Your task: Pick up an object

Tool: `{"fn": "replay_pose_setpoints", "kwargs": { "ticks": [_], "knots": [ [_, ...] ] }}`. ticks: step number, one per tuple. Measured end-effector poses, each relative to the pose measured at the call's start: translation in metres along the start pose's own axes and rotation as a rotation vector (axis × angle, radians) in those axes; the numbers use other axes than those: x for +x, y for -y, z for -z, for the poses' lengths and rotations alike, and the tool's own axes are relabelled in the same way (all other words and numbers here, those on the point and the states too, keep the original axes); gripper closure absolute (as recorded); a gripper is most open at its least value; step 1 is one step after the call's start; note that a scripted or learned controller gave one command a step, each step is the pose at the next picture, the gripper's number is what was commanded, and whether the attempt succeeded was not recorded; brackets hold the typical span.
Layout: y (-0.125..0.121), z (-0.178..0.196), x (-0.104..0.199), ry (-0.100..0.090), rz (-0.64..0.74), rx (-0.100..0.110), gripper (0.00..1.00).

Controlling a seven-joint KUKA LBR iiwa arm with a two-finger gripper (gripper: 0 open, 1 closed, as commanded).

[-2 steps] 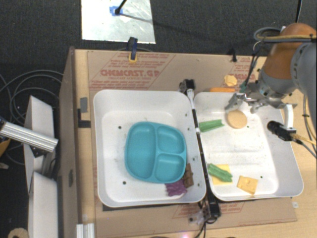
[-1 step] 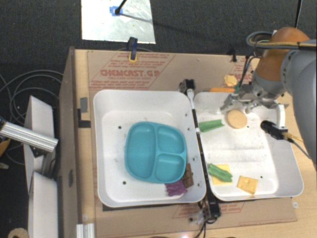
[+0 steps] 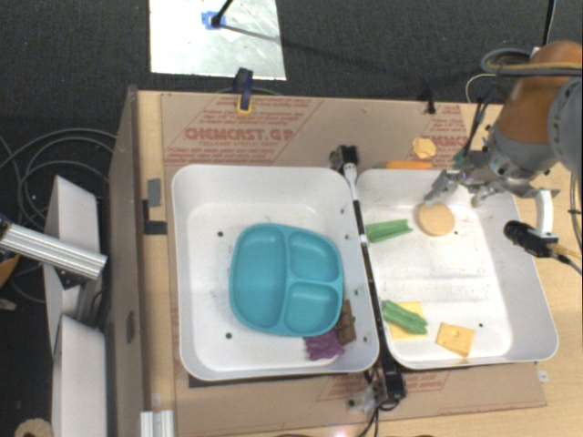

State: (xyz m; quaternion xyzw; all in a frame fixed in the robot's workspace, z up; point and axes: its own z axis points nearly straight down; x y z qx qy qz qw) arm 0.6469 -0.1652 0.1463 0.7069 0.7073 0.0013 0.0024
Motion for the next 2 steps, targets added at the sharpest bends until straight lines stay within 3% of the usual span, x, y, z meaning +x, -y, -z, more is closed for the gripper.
{"fn": "replay_pose_setpoints", "kwargs": {
  "ticks": [1, 2],
  "knots": [
    [0.005, -0.017, 0.038, -0.003, 0.006, 0.004, 0.0],
    [-0.01, -0.06, 0.084, -0.002, 0.009, -0.002, 0.0]
  ]
}}
